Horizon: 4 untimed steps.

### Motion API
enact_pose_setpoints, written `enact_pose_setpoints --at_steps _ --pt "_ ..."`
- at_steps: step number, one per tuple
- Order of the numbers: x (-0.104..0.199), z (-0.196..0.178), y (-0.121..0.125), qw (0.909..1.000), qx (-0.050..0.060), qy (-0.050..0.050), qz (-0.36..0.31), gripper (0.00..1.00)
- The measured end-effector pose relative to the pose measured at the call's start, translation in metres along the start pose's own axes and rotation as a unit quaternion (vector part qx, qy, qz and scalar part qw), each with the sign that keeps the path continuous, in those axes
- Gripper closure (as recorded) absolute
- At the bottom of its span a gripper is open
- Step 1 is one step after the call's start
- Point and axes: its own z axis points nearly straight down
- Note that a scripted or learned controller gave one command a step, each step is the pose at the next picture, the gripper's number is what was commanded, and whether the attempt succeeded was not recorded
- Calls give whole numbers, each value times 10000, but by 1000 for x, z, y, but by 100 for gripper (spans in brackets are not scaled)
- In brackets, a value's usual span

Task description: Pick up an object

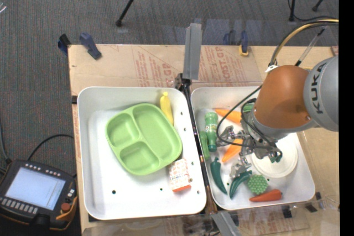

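Observation:
The right bin [221, 98] holds a green bottle [211, 129], orange carrots [229, 114] [266, 195], dark green peppers [216, 175], a bumpy green ball [256, 183] and a white plate [279, 162]. My gripper [242, 163] hangs low over this pile, beside an orange piece [232, 151] and just above the peppers. The orange wrist band [283, 99] covers the bin's middle and hides much of the gripper.
The left bin [88, 119] carries a light green divided tray [144, 138], a yellow object [166, 106] at its back edge and a small red and white carton [180, 175]. A grey post [192, 52] stands behind the bins.

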Motion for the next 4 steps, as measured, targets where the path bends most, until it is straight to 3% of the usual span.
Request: enact_pose_setpoints --at_steps 1,2,4 --pt "-2 -10 3 10000 0 -9 -38 100" --pt "-2 -9 3 10000 -2 -5 -45 0" --pt "56 1 25 10000 0 8 -7 0"
